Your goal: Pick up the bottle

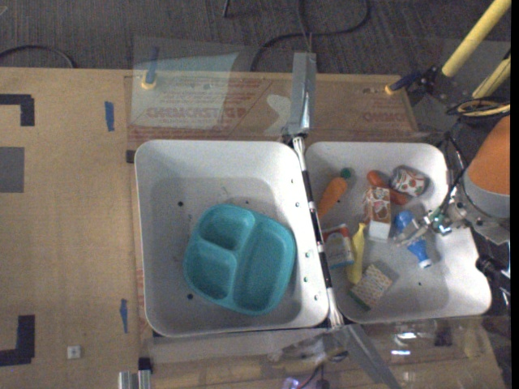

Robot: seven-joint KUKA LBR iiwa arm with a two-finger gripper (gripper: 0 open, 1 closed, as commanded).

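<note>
The hand [439, 220] reaches low into the right bin [466, 298], beside the bottle [412, 235]; finger state cannot be determined.

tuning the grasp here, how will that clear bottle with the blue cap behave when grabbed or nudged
The bottle looks like thin clear plastic, so probably light, and it may dent under a hard squeeze. It lies on its side in the right bin, so a nudge would likely roll it. Its smooth surface could slip from the end effector.
</note>
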